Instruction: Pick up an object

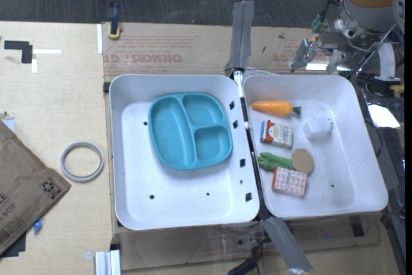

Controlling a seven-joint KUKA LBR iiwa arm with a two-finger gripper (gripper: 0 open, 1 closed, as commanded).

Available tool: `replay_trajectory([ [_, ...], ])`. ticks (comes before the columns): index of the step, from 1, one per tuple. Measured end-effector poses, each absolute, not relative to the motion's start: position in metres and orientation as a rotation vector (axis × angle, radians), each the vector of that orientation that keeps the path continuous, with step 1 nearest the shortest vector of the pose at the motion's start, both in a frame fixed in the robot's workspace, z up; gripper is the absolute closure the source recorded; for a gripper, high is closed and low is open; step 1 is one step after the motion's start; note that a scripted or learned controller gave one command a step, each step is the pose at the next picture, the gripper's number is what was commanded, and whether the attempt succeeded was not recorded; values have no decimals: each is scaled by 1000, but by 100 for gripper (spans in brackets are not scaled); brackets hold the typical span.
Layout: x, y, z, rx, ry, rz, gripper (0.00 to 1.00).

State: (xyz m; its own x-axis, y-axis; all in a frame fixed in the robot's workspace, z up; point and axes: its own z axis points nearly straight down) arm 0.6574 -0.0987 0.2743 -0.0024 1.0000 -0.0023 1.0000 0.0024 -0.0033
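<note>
Right bin (360, 138) – one carrot (273, 108), two cartons (277, 133); claw (310, 56) spread wide, holding nothing.

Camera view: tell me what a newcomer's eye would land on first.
The blue divided plate stands out, lying alone in the left bin. Next comes the orange carrot at the back of the right bin, with small food packets in front of it. The arm's gripper hangs above that bin's far edge.
</note>
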Motion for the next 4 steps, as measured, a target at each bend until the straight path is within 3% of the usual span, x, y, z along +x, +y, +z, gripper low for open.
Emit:
replay_trajectory([
  [1, 621, -69, 191, -2139, -2299, 4, 0],
  [2, 648, -108, 94, -2051, -2382, 0, 0],
  [3, 646, -110, 103, -2053, -2375, 7, 100],
  [4, 653, -52, 195, -2183, -2261, 0, 100],
])
